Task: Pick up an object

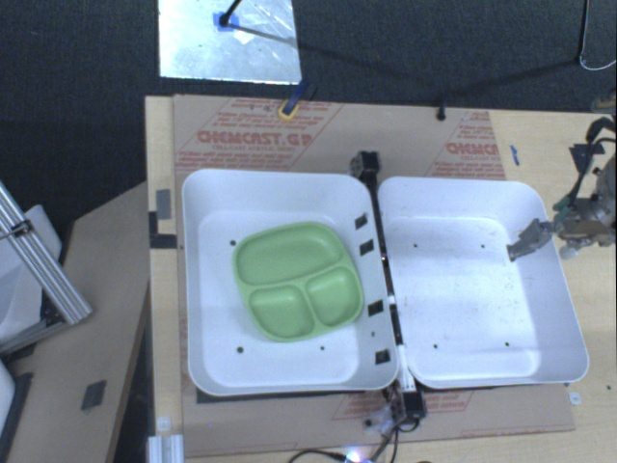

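Note:
A light green divided plate (294,280) with three compartments lies flat in the left white bin (207,210), a little right of its middle. My gripper (528,240) reaches in from the right edge over the right rim of the right bin (463,355). It is far from the plate, and nothing shows between its fingers.
The two bins sit side by side on a brown board (405,133), joined by a black clipped seam (376,258). A shiny metal sheet (229,25) lies on the dark floor beyond. A side table (87,355) and metal rail (39,258) stand at left.

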`<state>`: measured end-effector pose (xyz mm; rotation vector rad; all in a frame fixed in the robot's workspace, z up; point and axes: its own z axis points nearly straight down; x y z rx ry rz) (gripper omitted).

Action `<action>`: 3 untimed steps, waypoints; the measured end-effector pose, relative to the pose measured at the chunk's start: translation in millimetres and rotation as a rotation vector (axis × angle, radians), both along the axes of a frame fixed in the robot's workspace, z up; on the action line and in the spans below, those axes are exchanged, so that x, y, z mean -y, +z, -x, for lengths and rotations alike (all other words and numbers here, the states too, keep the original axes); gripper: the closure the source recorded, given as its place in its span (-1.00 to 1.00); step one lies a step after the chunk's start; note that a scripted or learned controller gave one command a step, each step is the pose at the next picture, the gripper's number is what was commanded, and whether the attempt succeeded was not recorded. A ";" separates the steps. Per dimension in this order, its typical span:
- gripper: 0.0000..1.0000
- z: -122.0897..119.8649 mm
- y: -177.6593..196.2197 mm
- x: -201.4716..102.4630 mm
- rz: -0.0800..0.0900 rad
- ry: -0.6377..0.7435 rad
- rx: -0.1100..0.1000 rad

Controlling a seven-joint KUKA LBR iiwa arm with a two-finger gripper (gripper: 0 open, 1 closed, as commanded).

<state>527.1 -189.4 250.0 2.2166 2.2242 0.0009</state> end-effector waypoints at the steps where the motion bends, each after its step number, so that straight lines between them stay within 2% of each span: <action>1: -1.00 -2.8 -62.1 -3.6 -0.002 -0.002 -0.004; 2: -1.00 -5.7 -104.6 -0.9 -0.001 -0.002 -0.003; 3: -1.00 -7.5 -167.3 -1.6 -0.002 -0.002 -0.005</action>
